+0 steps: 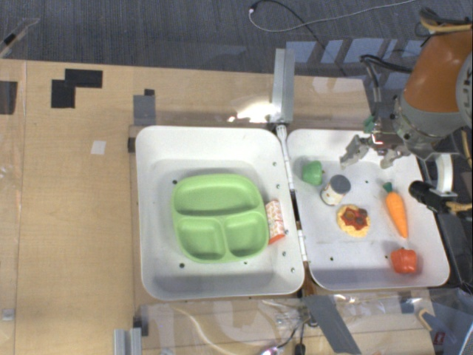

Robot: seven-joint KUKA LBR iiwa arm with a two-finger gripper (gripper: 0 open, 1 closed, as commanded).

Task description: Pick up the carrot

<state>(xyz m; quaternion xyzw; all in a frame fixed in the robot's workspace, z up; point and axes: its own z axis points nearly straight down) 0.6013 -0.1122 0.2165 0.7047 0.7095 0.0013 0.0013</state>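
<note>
The orange carrot with a green stem end lies lengthwise near the right side of the right bin. My gripper hangs over the bin's far right part, above and a little left of the carrot, apart from it. Its two fingers are spread, one finger to the left and the other to the right, with nothing between them.
In the right bin also lie a green pepper, a small grey-capped jar, a pizza-like disc and a red pepper. The left bin holds a green divided plate and a small packet.
</note>
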